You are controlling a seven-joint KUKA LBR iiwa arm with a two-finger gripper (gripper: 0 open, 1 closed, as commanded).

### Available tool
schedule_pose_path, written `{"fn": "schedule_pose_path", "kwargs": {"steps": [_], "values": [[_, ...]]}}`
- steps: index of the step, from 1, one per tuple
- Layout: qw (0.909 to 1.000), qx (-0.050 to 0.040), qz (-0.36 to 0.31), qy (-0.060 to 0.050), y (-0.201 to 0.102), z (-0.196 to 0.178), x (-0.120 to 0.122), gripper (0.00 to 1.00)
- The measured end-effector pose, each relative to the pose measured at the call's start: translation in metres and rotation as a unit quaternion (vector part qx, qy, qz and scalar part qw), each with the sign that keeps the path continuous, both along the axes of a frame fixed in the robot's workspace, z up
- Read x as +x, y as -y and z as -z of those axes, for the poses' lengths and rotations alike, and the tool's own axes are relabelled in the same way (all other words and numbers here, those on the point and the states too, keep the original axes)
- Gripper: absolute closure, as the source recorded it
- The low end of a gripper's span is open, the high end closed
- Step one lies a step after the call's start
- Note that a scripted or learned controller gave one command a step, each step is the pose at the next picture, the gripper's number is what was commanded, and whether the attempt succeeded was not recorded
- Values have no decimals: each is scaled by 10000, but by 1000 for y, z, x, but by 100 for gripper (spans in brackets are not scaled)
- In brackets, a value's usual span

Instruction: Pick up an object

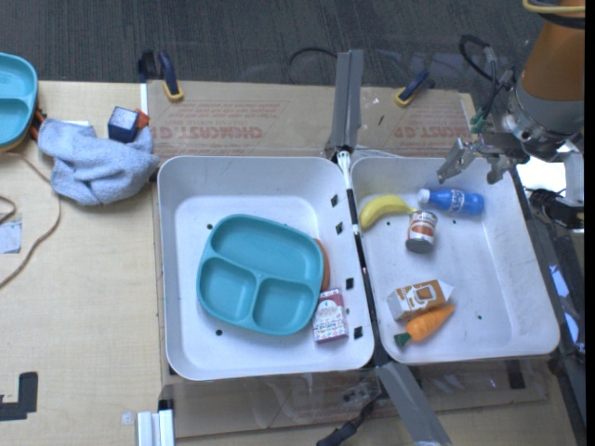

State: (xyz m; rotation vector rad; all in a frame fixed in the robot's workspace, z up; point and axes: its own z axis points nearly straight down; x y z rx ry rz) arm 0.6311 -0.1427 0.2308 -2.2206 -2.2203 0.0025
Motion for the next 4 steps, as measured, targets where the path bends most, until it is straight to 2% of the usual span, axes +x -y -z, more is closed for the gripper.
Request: {"fn": "schedule_pose_path", "kwargs": {"steps": [1, 2, 3, 4], "values": [[9999, -13, 165, 27, 11, 123, 26, 0], [9999, -3, 146, 7, -1, 139, -29, 0], [9999, -7, 172, 8, 2, 130, -30, 100], [10000, -11, -58, 17, 58, 48, -13, 100]]}}
